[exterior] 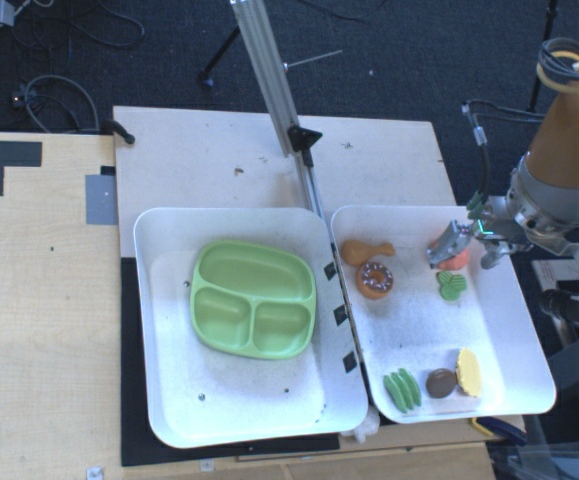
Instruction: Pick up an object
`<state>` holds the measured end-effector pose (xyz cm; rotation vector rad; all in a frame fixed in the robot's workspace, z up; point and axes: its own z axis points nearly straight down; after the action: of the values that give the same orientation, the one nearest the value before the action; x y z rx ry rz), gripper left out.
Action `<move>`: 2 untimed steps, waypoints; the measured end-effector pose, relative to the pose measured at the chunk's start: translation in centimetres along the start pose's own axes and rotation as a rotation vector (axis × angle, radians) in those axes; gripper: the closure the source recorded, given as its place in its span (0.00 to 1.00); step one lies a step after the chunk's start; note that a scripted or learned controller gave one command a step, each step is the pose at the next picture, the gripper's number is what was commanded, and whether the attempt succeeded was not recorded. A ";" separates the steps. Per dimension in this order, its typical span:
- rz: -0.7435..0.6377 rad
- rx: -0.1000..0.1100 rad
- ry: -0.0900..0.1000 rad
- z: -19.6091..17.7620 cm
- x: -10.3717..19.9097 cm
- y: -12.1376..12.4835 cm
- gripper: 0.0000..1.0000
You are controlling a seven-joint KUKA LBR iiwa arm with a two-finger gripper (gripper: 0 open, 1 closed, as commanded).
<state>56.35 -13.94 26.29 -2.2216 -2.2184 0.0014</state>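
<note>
- The grey arm [554, 168] is reaching in from the right, its claw [456, 249] hanging low over the right bin [524, 368]; whether the claw is spread or pinching, I cannot tell
- An orange-red piece [455, 261] is lying right under the claw, a small green piece [452, 287] just below
- The right bin is also holding a drumstick [367, 252], donut [374, 279], green beans [402, 389], brown round [440, 383] and yellow piece [468, 372]
- The left bin [159, 368] is carrying a green divided plate [253, 299]

I see a divided plate [254, 299] in the left bin [159, 368]; the right bin [509, 313] holds a doughnut [374, 279] at its upper left and bean pods [402, 389] at its lower edge.
</note>
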 end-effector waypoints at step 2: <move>0.002 0.007 0.001 10.0 1.1 0.0 0.00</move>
<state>56.34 -12.87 16.29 -2.2199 -2.2121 0.0071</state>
